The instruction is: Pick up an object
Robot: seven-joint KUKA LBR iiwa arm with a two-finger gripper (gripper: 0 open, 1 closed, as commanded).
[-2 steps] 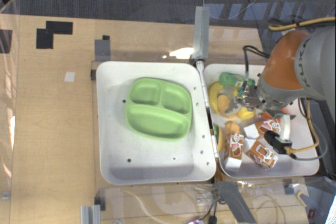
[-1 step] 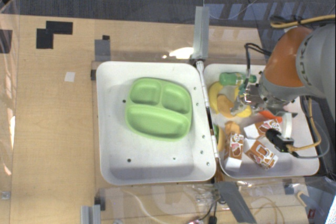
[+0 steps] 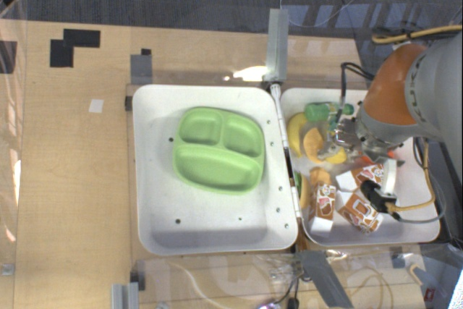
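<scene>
At the near edge of the bench I see some clear wires and a grey bracket. Just past them sit the two white bins side by side. The left bin (image 3: 152, 228) holds a green plate (image 3: 218, 150) with three parts; it lies flat near the middle of that bin.

The right bin (image 3: 423, 231) is full of small things. Nearest me are brown and white snack packs (image 3: 359, 212), a few of them, lying close and partly on top of each other. A little farther in lies a yellow banana toy (image 3: 298, 132) by the wall between the bins, with an orange piece (image 3: 313, 142) touching it. Behind those is a green toy (image 3: 316, 112) near the far wall.

The arm (image 3: 427, 94) comes in from the right and bends down over the right bin. Its orange band (image 3: 387, 87) sits above the wrist. The gripper (image 3: 347, 141) hangs low, close by the yellow and orange toys and above the packs. I cannot tell how it stands, or if it grips a thing
</scene>
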